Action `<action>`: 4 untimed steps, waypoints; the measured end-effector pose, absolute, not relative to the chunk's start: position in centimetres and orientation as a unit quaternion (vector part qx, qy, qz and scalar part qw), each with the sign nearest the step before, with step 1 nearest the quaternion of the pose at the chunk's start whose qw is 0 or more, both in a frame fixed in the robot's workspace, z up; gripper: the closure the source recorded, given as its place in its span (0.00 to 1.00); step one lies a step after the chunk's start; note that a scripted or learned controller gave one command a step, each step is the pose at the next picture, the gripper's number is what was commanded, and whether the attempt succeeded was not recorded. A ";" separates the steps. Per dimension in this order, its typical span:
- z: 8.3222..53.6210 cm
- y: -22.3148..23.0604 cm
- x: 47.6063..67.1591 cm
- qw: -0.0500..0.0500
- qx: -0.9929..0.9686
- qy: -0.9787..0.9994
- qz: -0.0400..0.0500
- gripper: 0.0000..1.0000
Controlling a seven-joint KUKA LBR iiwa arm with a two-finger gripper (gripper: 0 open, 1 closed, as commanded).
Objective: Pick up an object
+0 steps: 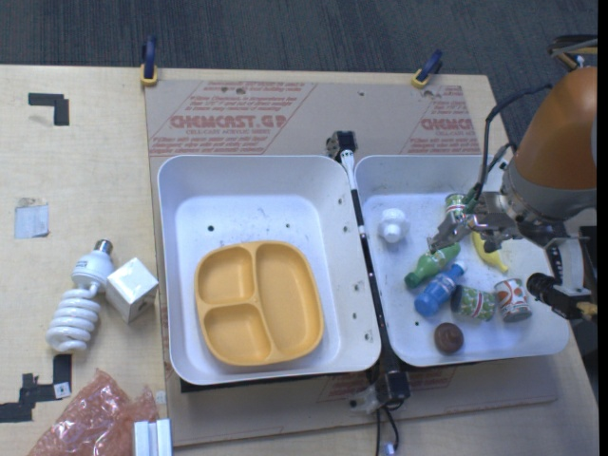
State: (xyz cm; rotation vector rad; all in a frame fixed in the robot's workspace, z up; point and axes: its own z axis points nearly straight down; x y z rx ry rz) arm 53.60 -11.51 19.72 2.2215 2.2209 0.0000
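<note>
Because the end effector hangs low over a tight cluster in the right bin, the main risk is a muddled grasp. Its metal fingers point down-left at the top of the green bottle, but whether they stand wide or narrow I cannot tell; the glare and clutter there blur them, and nothing is clearly seen between them. The green bottle lies tilted, touching the blue bottle just below it, with a yellow piece and two small cans close on the right. A closing pinch could catch two things at once, or shove the rounded bottle sideways so that it rolls out. The white ball and brown ball sit apart and look safe. The left bin holds a yellow divided tray.
</note>
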 end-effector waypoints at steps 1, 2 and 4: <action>20.2 -17.4 58.1 0.001 0.707 0.707 0.000 0.00; 20.1 -22.3 59.4 0.001 0.707 0.707 0.000 0.00; 21.1 -22.3 59.5 0.002 0.707 0.707 0.000 0.00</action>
